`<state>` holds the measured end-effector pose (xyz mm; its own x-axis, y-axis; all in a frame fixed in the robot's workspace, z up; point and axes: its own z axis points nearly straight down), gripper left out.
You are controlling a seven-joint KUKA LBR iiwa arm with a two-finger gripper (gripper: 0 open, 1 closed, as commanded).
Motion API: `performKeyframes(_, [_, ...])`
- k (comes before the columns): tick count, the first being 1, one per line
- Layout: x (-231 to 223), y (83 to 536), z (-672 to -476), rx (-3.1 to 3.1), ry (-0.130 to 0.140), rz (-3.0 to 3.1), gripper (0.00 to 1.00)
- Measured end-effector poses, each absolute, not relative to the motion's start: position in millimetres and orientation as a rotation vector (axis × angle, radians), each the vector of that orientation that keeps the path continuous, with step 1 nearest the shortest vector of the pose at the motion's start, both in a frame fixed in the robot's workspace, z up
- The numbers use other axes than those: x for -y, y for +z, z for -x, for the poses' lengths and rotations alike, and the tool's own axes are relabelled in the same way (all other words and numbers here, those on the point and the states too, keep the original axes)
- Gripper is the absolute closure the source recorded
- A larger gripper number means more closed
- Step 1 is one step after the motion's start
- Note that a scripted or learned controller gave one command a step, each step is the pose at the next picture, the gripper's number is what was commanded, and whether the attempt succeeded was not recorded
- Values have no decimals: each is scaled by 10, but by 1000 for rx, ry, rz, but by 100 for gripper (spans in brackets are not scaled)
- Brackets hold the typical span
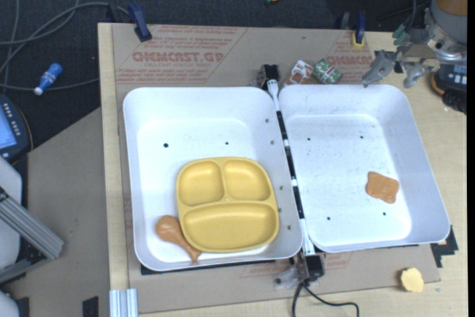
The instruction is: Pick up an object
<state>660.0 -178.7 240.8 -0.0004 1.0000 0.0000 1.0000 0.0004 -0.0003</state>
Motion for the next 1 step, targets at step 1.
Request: performKeyframes(1, [2242,1000,-6254,2210,2,2218,0])
